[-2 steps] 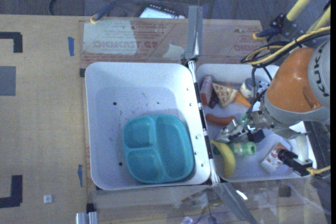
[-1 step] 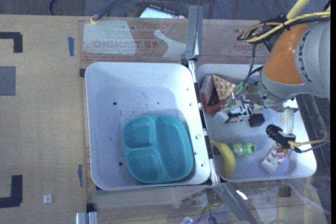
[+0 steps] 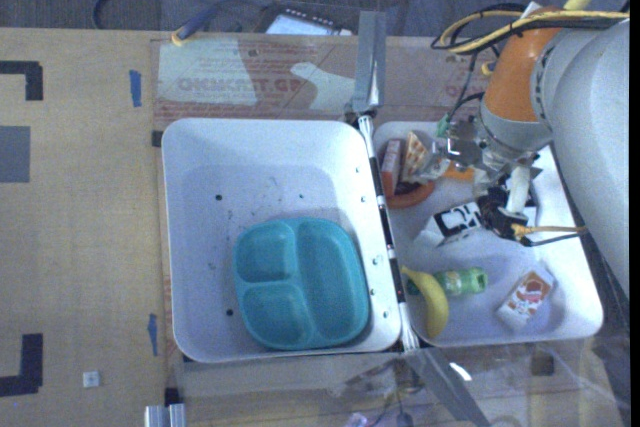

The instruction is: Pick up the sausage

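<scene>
The sausage (image 3: 412, 194), a reddish-brown curved piece, lies at the upper left of the right bin (image 3: 585, 315), close to the wall between the bins. A patterned snack packet (image 3: 415, 155) partly rests over it. My gripper (image 3: 455, 151) hangs low over the upper middle of that bin, just right of the sausage and the packet. The grey arm with its orange band (image 3: 520, 75) comes in from the right. Nothing shows held in the gripper.
The left bin (image 3: 190, 165) holds a teal divided plate (image 3: 300, 282). In the right bin lie a banana (image 3: 431, 299), a green bottle (image 3: 463, 281), a small white and red carton (image 3: 527, 299) and a brown bar (image 3: 392, 159).
</scene>
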`<state>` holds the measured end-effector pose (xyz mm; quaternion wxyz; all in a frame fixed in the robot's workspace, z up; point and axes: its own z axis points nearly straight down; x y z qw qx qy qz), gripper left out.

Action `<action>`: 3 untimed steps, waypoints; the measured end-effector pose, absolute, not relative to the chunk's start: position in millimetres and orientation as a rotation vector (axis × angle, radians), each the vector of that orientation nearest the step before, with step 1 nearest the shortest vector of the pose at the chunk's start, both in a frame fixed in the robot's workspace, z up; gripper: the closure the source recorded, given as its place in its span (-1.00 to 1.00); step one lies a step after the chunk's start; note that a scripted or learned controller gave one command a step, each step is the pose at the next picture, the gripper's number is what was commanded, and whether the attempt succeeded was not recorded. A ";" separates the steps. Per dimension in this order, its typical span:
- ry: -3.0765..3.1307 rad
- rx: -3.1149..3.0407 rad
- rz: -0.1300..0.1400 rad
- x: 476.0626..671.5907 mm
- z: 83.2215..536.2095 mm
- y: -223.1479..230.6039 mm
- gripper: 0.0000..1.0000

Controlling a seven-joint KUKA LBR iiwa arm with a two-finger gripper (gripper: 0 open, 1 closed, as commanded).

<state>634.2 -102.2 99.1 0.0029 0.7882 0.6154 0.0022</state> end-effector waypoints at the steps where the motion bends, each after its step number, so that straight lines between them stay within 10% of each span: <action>1: 1.860 2.583 -0.066 658.5 99.8 -100.2 -1.00; 3: 1.484 2.802 -0.010 646.2 94.6 -88.2 -1.00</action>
